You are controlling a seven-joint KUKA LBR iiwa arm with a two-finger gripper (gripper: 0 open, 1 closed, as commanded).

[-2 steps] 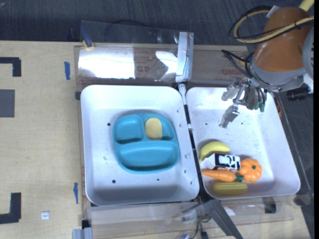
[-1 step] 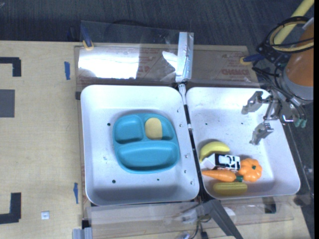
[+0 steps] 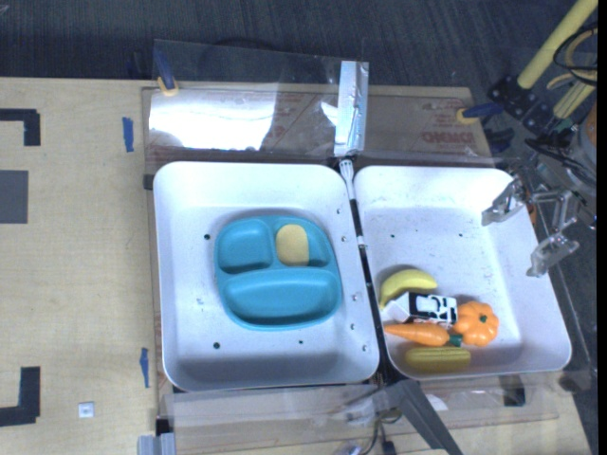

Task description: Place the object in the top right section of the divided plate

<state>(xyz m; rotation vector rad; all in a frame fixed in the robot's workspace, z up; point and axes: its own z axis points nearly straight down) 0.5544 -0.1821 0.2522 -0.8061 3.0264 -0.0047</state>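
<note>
Yellow corn cob (image 3: 437, 358): nearest the camera, lying flat along the near wall of the right bin (image 3: 427, 197), at about 6 o'clock in that bin.
Carrot (image 3: 414, 333): just behind the corn, lying flat, its tip pointing toward 9 o'clock.
Orange pumpkin (image 3: 477, 323): at 3 o'clock from the carrot, touching the pile's right end.
Black and white toy (image 3: 432, 305): amid the pile, between the banana and the pumpkin; what it is cannot be told.
Banana (image 3: 406, 283): at the pile's 10 o'clock side, curved, close to the bin's left wall.
Blue divided plate (image 3: 276, 297): in the middle of the left bin (image 3: 190, 254), with one wide section toward 6 o'clock and two smaller ones toward 12 o'clock.
Yellow oval object (image 3: 293, 244): lies in the plate's top right section, at about 1 o'clock on the plate, apart from the gripper.
Gripper (image 3: 526, 232): at the right bin's 3 o'clock edge, well apart from the plate; its two metal fingers (image 3: 500, 207) stand spread wide, with nothing between them.
Arm: reaches in from 3 o'clock, dark cabling around it.
Clear plastic sheet (image 3: 247, 102): beyond the left bin, at 12 o'clock, taped to the bench.
</note>
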